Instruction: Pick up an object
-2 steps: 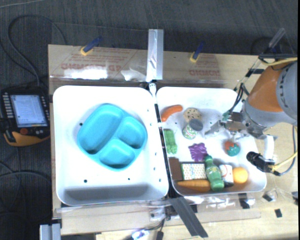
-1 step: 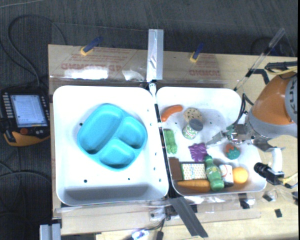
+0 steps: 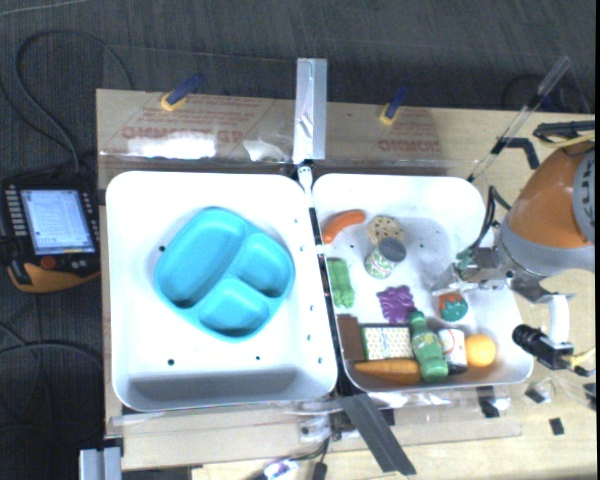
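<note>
Gripper [image 3: 467,268], finger state not discernible, low at the right edge of the right bin [image 3: 450,190], near one teal ball [image 3: 453,307]. Same bin: one can [image 3: 384,258], one green bottle [image 3: 427,347], one carrot [image 3: 387,370], one orange [image 3: 479,351]. Left bin [image 3: 130,268]: one blue divided tray [image 3: 225,271]

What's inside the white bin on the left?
A blue tray with three hollows sits in the left bin. Whatever lies under the tray is covered, so that can't be told.
</note>
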`<act>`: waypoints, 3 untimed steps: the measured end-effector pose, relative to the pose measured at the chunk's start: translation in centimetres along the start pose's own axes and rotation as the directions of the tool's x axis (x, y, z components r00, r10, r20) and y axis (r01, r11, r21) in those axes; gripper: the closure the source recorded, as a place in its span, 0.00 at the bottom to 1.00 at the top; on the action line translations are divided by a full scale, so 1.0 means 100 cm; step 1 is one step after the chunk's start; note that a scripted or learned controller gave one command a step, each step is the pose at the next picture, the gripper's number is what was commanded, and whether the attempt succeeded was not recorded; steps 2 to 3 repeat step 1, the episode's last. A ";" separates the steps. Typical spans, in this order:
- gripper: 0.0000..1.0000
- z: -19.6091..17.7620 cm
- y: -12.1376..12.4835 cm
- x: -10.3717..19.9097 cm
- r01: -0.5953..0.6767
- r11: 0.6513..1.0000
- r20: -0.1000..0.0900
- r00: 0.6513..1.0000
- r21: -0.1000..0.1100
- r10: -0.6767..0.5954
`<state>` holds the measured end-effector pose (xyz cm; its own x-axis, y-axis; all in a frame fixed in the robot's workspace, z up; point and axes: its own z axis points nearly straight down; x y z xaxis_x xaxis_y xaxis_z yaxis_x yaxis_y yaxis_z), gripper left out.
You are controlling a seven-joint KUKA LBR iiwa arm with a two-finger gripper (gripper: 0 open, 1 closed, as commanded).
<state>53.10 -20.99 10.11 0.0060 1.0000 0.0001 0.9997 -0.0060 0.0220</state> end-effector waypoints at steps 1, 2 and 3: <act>1.00 -0.111 -0.006 0.093 -0.140 0.990 0.004 0.990 0.023 0.140; 1.00 -0.111 -0.006 0.093 -0.140 0.990 0.004 0.990 0.023 0.140; 1.00 -0.111 -0.006 0.093 -0.140 0.990 0.004 0.990 0.023 0.140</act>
